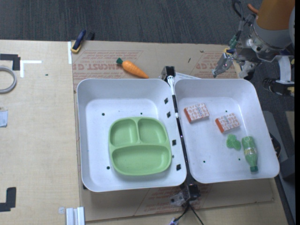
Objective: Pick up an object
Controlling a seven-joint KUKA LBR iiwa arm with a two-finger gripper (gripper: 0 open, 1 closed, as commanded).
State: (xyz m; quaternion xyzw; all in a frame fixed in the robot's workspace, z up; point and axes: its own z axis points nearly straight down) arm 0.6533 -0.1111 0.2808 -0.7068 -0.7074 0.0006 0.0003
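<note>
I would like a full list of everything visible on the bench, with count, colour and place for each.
bins: 2, white, side by side mid-bench
divided plate: 1, green, in left bin
small boxes: 2, orange-red patterned, in right bin
bottle: 1, green, lying in right bin near its right wall
small green piece: 1, green, beside the bottle
toy carrot: 1, orange, on cardboard behind left bin
clip: 1, blue and yellow, far left of cardboard
gripper: 1, grey, above right bin's far edge

The arm (276, 13) has a broad orange band above a grey, rounded wrist section. Thin dark cables loop along its left side. The end effector (224, 65) is a small cluster of metal-grey parts, seemingly with greenish bits, too blurred to resolve.
</note>
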